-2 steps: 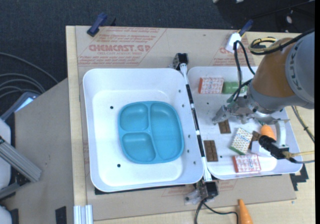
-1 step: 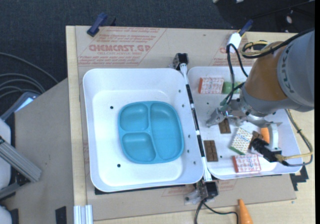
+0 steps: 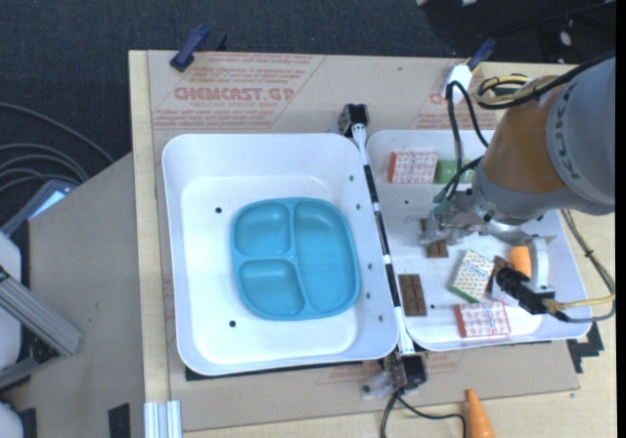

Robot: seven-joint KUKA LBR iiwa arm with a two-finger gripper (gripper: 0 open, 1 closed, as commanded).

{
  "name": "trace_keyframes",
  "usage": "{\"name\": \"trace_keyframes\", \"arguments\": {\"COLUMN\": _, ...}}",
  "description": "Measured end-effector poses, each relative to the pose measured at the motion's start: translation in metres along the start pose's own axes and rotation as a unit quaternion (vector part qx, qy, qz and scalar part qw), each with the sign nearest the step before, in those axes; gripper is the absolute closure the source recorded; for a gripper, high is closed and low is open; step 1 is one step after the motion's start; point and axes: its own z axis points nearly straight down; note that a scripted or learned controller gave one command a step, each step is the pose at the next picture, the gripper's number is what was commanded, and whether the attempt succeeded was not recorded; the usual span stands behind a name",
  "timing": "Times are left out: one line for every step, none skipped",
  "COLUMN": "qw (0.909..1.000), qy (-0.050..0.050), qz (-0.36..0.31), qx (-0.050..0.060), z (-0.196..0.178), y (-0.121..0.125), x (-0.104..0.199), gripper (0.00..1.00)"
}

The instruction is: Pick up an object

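The arm's grey and orange wrist hangs low over the right bin (image 3: 391, 148). My gripper (image 3: 437, 228) reaches down near the bin's middle, just above a small brown block (image 3: 436, 249). A second brown bar (image 3: 412, 293) lies near the bin's left wall. A patterned box (image 3: 472, 276) sits tilted right of the small block. A red-and-white packet (image 3: 412, 167) lies at the back, a green object (image 3: 447, 171) beside it. Another red-and-white packet (image 3: 482, 321) lies at the front. An orange object (image 3: 521, 259) peeks out beneath the arm. Nothing shows between the fingers.
The left bin (image 3: 191, 231) holds a blue divided plate (image 3: 293, 257). A black divider clamp (image 3: 353, 117) sits between the bins at the back. Cables (image 3: 460, 123) run down along the arm. An orange tool (image 3: 474, 414) lies on the bench in front.
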Motion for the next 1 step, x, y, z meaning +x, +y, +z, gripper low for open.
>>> {"name": "trace_keyframes", "arguments": {"qw": 1.0000, "qy": -0.001, "qz": -0.001, "qx": -0.001, "z": -0.0904, "y": -0.0107, "x": 0.0568, "gripper": 1.00}}
